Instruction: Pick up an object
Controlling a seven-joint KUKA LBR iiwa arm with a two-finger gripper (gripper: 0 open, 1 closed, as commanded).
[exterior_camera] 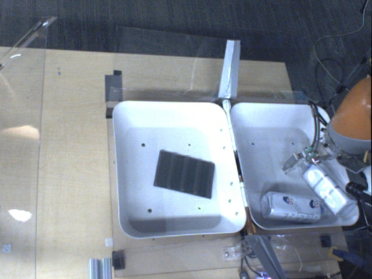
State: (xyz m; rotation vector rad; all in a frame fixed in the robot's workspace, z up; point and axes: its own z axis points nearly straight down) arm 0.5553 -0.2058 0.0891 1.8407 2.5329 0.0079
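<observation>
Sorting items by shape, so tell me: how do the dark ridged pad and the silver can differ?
The dark ridged pad is flat, rectangular and near-black; the silver can is a rounded cylinder, pale and shiny. The pad lies in the left bin, the can in the right bin near its front wall. The pad is alone; a white bottle lies beside the can. Both lie down.

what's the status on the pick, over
Gripper low in right bin, nothing seen held. Can and white bottle lie close by. Dark pad alone in left bin.

Silver can (290, 207) lies sideways along right bin's (261, 127) near wall.
</observation>
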